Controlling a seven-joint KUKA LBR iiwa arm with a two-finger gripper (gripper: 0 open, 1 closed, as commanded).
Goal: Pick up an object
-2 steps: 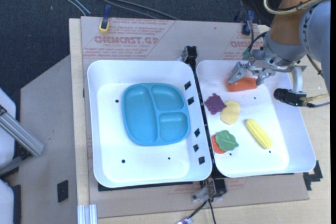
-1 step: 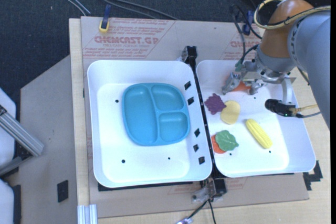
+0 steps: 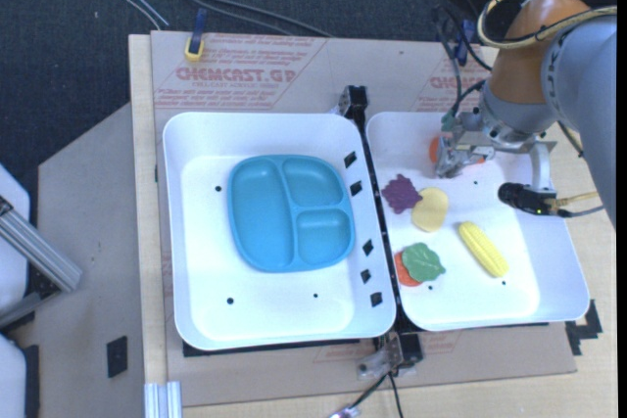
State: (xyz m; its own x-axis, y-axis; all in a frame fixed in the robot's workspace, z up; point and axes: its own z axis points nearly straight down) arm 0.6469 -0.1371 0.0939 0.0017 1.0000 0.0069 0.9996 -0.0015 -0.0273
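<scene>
The right bin holds several toy foods: a purple piece, a pale yellow round piece, a yellow corn cob and a green leafy piece on something orange. A small orange object lies at the bin's far left and is partly hidden. My gripper reaches down right beside that orange object, just to its right, low over the bin floor. Whether it touches the orange object is not visible.
The left bin holds a blue divided plate. A black divider with clips runs between the bins. A black plug on a cable hangs over the right bin. The grey arm fills the upper right.
</scene>
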